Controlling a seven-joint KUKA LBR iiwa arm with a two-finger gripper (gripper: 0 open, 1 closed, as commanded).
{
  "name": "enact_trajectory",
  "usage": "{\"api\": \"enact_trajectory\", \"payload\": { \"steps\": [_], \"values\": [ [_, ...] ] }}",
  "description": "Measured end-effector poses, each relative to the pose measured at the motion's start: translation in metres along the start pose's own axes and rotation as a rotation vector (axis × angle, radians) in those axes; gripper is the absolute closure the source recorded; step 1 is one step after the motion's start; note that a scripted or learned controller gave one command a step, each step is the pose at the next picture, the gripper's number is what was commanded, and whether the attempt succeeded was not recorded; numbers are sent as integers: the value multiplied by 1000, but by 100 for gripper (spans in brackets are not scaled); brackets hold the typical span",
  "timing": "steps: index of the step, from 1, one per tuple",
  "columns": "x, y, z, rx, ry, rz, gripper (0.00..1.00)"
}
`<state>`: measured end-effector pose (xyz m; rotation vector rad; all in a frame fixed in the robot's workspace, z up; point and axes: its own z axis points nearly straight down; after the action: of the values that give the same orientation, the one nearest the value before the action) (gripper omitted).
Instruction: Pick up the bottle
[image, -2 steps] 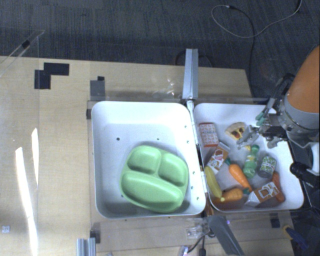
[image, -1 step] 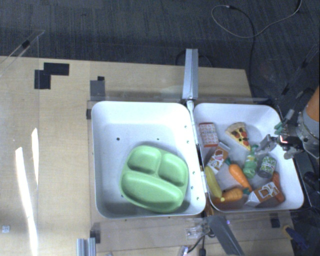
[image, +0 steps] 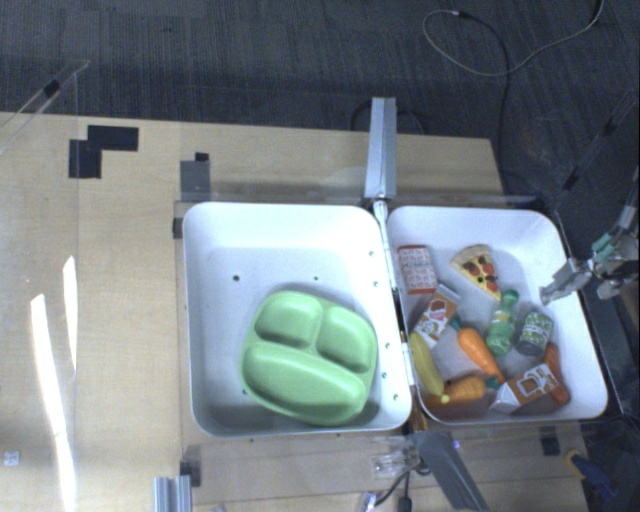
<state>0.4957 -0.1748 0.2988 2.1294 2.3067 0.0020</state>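
Two shallow white bins sat side by side on a pale wooden desk (image: 120, 330), split by a metal divider rail (image: 381, 150). Dark carpet lay beyond the desk, with a thin cable (image: 500, 55) looping over it. Black tape marks (image: 100, 148) were stuck on the desk left of the left bin (image: 200, 250). That bin held a green three-section plate (image: 310, 357). The right bin (image: 540, 225) held a clutter of toy food: a pizza slice (image: 477, 270), a carrot (image: 477, 350), a banana (image: 427, 365), small cartons. The bottle (image: 501, 328), green, lay just right of the carrot, long axis running near-vertical in frame, cap end toward the pizza slice. The gripper (image: 568, 283) hung over the right bin's right rim, well apart from the bottle; finger state could not be told.
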Motion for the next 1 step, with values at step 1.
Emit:
{"api": "enact_trajectory", "payload": {
  "steps": [1],
  "values": [
    [-12,9,151,7,3,-12,0]
  ]
}}
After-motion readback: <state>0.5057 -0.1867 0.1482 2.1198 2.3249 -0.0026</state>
